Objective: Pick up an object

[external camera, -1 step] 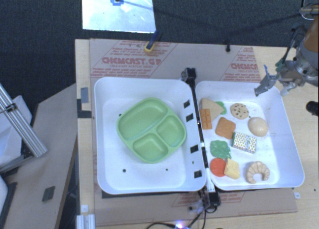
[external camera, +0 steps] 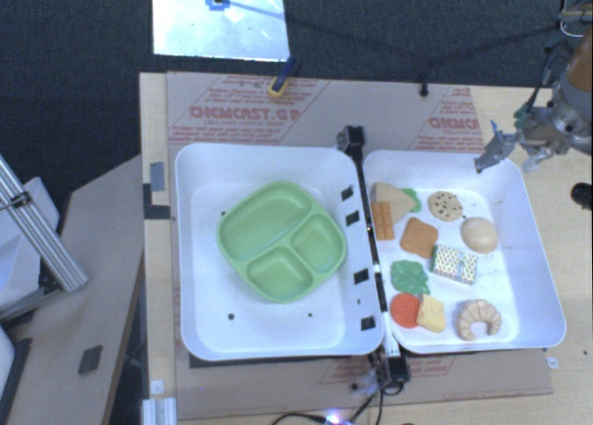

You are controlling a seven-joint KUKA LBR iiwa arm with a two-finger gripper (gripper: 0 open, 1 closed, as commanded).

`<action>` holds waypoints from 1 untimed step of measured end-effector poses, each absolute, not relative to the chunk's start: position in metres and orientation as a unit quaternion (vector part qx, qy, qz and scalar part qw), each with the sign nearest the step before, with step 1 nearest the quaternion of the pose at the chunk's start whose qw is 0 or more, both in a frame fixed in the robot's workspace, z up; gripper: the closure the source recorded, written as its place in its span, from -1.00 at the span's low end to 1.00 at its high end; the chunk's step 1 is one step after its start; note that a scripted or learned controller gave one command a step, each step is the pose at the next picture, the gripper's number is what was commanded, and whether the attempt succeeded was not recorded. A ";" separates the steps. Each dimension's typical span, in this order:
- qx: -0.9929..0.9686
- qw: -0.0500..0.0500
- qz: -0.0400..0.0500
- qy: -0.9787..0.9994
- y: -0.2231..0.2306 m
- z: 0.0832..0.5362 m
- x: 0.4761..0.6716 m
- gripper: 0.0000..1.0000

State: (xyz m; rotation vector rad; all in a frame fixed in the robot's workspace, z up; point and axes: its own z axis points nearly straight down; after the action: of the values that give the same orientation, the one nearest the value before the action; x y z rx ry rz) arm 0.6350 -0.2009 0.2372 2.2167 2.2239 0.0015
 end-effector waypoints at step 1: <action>0.706 0.001 0.000 0.708 -0.201 0.198 0.634 -1.00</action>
State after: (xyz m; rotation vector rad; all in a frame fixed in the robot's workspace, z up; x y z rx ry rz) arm 0.6339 -0.2014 0.1977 2.2170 2.2218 0.0013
